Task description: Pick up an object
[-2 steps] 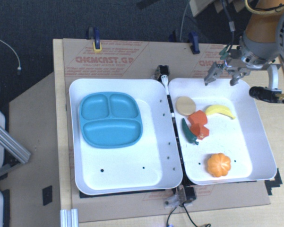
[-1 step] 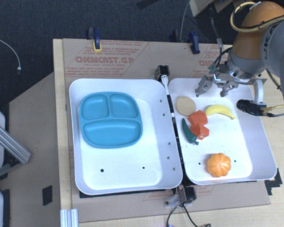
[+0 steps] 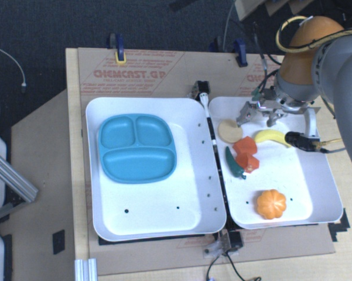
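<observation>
The gripper (image 3: pixel 259 111) hangs at the twelve o'clock end of the right bin (image 3: pixel 316 186), its fingers spread and pinching nothing. Just below it, toward six o'clock, lie a tan round disc (image 3: pixel 229 131), a banana (image 3: pixel 271 137) at its three o'clock, and a red pepper (image 3: pixel 246 153) touching a green chili (image 3: pixel 233 163) at its nine o'clock. An orange pumpkin-like fruit (image 3: pixel 271 204) sits apart at the bin's six o'clock. On the counter (image 3: pixel 82 157), the left bin (image 3: pixel 164 215) holds a blue divided plate (image 3: pixel 137 148) toward ten o'clock.
</observation>
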Action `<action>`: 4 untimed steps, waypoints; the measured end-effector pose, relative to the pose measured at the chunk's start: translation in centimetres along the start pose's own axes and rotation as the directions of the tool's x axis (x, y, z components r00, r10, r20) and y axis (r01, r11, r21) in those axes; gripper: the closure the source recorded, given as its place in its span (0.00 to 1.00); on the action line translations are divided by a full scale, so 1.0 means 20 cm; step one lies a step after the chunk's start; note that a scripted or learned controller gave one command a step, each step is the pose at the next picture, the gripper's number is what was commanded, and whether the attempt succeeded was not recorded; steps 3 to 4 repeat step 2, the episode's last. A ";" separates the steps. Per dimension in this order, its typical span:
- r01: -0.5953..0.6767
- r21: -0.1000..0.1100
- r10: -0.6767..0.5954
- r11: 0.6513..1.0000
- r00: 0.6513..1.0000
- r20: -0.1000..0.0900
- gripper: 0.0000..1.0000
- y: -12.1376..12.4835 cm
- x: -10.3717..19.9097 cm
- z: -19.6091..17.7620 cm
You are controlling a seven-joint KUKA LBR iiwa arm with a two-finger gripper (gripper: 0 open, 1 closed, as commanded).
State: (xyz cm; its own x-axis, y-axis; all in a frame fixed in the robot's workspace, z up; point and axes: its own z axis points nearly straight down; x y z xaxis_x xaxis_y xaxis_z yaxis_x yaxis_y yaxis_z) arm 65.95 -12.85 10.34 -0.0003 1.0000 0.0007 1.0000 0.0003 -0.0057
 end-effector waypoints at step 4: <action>0.001 -0.019 -0.001 1.000 1.000 0.003 1.00 0.02 0.00 0.01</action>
